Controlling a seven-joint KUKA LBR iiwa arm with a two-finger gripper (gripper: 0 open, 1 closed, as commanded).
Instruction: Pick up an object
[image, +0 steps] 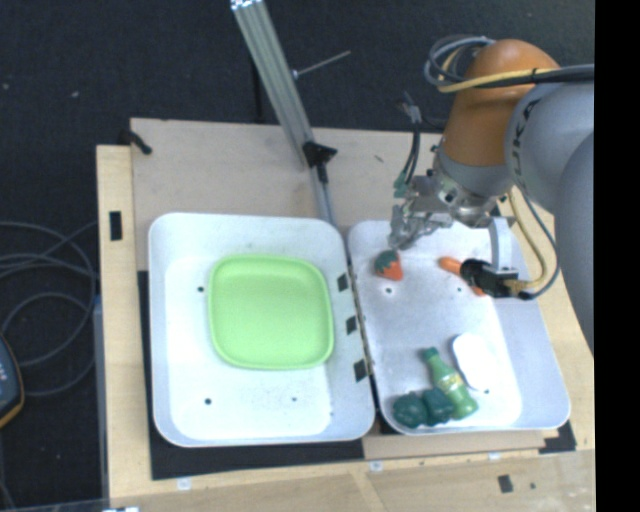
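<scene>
Hovering over the right bin (520, 330), the gripper (405, 232) hangs just above a small orange-and-green toy (389, 265). I cannot tell its jaw state. Looks like the approach step; next comes a straight descent and close.

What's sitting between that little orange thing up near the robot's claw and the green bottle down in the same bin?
Nothing. In the camera view, the stretch from the small orange object down to the green bottle is bare white bin floor, marked by one small dark dot.
</scene>
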